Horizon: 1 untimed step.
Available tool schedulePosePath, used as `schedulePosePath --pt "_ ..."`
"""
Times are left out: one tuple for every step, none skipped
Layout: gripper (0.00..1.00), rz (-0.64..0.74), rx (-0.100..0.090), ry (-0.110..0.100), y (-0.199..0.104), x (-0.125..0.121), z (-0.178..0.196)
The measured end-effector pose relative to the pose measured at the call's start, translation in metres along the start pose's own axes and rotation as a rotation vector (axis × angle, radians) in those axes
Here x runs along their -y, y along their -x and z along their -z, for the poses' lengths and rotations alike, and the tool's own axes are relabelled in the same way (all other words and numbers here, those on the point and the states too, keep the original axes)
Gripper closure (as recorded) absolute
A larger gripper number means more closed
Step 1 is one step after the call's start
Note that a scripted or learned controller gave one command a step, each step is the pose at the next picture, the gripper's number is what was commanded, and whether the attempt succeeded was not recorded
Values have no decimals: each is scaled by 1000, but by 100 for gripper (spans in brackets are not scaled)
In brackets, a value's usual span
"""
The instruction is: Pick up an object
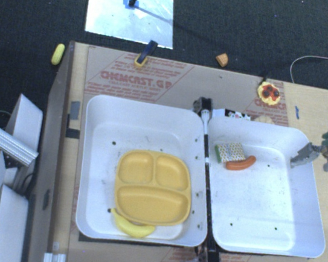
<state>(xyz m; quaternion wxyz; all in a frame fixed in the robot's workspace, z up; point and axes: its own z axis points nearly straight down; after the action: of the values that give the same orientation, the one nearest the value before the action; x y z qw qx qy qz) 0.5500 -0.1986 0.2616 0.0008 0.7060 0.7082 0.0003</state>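
In the right bin (pixel 294 238) a small orange-red sausage (pixel 239 164) lies near the back left corner. A patterned sponge-like block (pixel 229 151) sits just behind it, touching or nearly touching. The left bin (pixel 97 148) holds a yellow divided plate (pixel 154 188), and a yellow banana (pixel 132 227) lies against the plate's front edge. My gripper (pixel 304 155) hangs at the right bin's far right rim, well to the right of the sausage, with nothing seen between its fingers.
On the bench behind the bins lie a small pizza-like toy (pixel 269 92), a tan block (pixel 222 59) and a yellow-and-blue piece (pixel 143 55). A yellow object (pixel 57 53) rests off the bench's left corner. A black divider (pixel 206 158) runs between the bins.
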Motion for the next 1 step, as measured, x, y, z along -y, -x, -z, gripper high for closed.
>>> schedulePosePath --pt "0 -2 -2 -4 -5 15 -135"
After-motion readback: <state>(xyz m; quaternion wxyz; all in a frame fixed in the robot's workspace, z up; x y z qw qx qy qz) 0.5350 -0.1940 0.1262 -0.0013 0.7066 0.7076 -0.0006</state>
